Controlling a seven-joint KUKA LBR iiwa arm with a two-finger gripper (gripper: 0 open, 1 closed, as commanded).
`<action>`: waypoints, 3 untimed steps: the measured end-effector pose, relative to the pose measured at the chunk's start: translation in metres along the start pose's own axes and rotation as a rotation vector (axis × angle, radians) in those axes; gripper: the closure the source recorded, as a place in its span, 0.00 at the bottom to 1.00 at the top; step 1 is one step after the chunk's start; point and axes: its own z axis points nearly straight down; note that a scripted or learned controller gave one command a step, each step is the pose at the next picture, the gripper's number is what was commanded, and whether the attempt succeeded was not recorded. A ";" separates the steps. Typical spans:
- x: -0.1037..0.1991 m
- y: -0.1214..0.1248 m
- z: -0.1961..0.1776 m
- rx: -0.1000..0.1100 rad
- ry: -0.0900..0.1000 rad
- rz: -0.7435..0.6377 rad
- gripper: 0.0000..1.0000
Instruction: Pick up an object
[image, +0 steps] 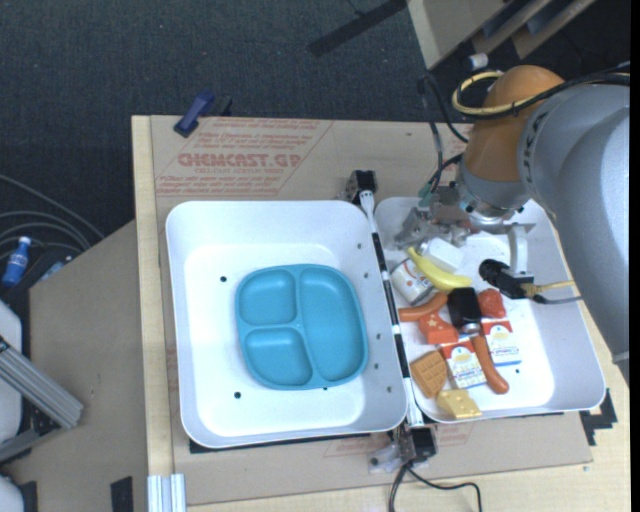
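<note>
Up on the brown board (300, 150) behind the bins, red letters read "CHEMCAST GP" above some smaller print too tiny to read. A small red and white box (468, 362) in the right bin (580, 385) has a label, but its words are too blurry to make out. The grey arm (590, 160) with the orange band reaches in from the right, and its claw (432, 230) hangs over the back left corner of the right bin. I cannot tell if the claw is open or closed, and nothing can be seen held in it. Just in front of the claw lies a yellow banana (440, 268). Its long side runs from the back left to the front right, and it curves a little, with one tip toward the wall between the two bins. A black thing (462, 305) lies just beside the banana, with orange pieces around it. Nearer the front are a brown cracker (430, 372) and a yellow wedge (458, 403). The left bin (200, 250) holds a blue plate (300, 325) with three parts.
</note>
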 end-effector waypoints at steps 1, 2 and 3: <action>-0.009 -0.047 0.000 0.002 0.000 0.002 0.00; -0.009 -0.046 -0.010 0.001 0.001 0.003 1.00; 0.061 -0.066 -0.101 -0.001 0.001 0.000 1.00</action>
